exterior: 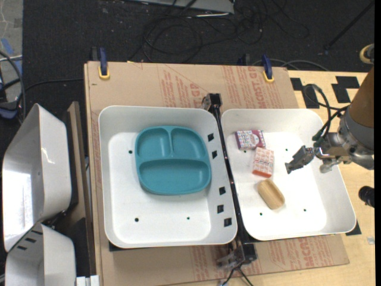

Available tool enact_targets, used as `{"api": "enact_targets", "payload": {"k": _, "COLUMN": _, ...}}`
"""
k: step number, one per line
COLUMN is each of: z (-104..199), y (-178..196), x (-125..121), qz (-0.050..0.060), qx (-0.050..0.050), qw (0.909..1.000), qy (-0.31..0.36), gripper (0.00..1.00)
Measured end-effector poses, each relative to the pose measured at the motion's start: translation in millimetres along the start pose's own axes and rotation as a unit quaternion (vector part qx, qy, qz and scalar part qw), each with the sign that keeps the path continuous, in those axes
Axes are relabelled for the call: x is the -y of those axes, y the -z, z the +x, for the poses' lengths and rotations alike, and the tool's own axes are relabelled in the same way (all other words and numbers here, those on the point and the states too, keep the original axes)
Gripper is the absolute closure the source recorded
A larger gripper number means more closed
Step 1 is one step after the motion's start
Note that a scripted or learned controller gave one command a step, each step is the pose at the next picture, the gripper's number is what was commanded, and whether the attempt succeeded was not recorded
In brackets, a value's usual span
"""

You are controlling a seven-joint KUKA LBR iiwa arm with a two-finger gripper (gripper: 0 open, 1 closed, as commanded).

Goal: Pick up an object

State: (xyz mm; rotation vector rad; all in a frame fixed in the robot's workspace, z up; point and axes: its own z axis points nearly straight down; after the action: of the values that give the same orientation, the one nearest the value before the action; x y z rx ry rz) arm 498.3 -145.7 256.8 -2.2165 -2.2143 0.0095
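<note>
gripper (299,159) empty over right bin (333,216), finger state unclear; suggest centring over bun (271,194) and descending straight, clear of packet (263,162).

robot lab: clamped cardboard bench (178,82), loose floor cables (172,28)

Bread roll (271,194); red-white packet (262,161); purple packet (249,139)
</note>
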Motion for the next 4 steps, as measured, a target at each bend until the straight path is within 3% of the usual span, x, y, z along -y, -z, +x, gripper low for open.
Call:
{"api": "enact_targets", "payload": {"k": 1, "z": 0, "y": 4, "x": -2, "qz": -0.005, "qx": 0.001, "qw": 1.0, "qy": 0.001, "gripper": 0.0}}
{"api": "enact_targets", "payload": {"k": 4, "z": -9, "y": -158, "x": -10, "qz": -0.004, "qx": 0.0, "qw": 1.0, "qy": -0.001, "gripper": 0.0}}
